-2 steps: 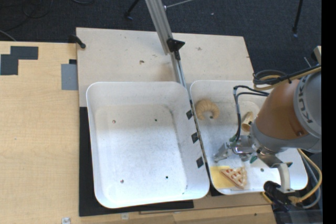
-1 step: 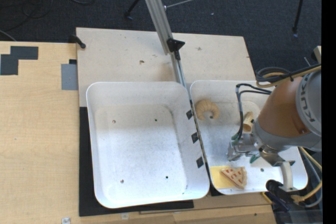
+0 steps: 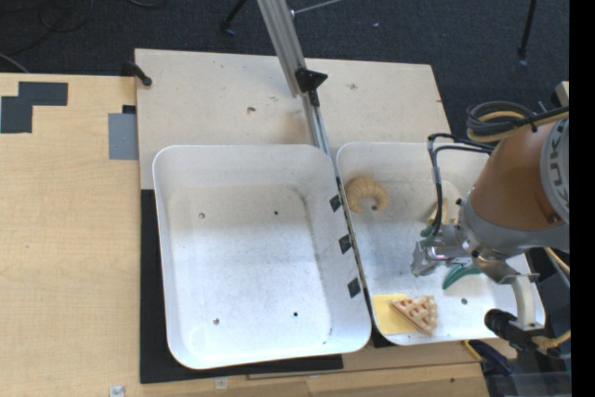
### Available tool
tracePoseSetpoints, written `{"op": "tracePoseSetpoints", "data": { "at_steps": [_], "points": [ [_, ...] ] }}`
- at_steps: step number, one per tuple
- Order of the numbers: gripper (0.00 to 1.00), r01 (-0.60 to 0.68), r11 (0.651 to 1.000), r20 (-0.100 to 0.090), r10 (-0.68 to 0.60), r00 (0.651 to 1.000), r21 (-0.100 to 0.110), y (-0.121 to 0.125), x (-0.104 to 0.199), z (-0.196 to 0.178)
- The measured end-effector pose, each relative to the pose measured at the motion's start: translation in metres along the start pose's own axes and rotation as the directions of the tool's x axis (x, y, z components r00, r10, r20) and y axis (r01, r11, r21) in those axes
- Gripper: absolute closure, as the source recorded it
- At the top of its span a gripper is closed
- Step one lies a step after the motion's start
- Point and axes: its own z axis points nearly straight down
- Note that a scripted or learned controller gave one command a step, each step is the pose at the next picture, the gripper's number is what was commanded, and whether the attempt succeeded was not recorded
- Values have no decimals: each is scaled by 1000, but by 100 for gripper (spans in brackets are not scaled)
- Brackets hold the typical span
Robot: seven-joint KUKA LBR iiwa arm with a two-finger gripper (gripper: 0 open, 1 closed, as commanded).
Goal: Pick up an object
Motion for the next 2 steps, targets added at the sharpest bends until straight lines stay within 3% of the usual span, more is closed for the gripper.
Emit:
{"op": "tracePoseSetpoints", "data": {
  "at_steps": [1, 2],
  "points": [
    [100, 0, 1000, 0, 0, 1000, -3, -1, 1, -62],
    [100, 0, 1000, 0, 0, 1000, 1, -1, 0, -74]
  ]
}}
